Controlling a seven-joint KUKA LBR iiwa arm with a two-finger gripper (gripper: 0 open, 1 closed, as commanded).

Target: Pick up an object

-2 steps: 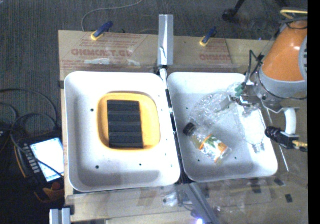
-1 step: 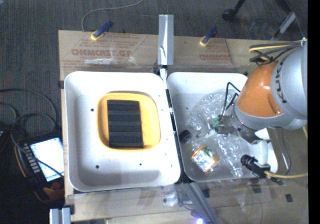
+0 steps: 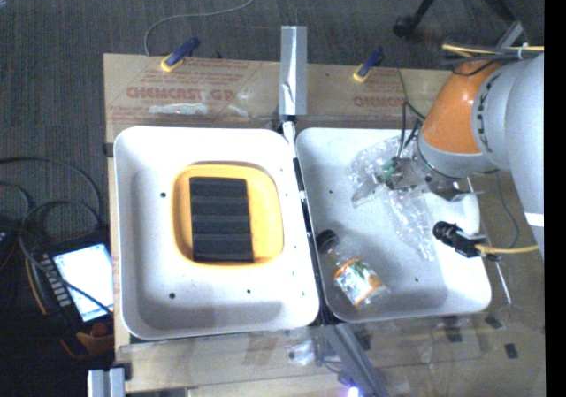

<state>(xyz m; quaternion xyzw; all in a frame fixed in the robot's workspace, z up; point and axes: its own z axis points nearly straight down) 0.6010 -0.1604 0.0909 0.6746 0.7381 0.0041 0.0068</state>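
Seen from above, two white bins sit side by side. The left bin (image 3: 141, 209) holds a yellow tray (image 3: 181, 209) with a black ridged insert. In the right bin (image 3: 460, 298), crumpled clear plastic (image 3: 389, 183) lies toward twelve o'clock, and a small clear bottle (image 3: 352, 273) with a black cap and orange-green label lies toward seven o'clock. The arm's orange band (image 3: 451, 121) leans in from three o'clock, its gripper (image 3: 416, 176) down at the plastic; whether the claw is spread or pinching cannot be told. Nothing appears lifted, so the pick seems unfinished. Faint red lettering on the cardboard (image 3: 177, 95) behind is not readable.
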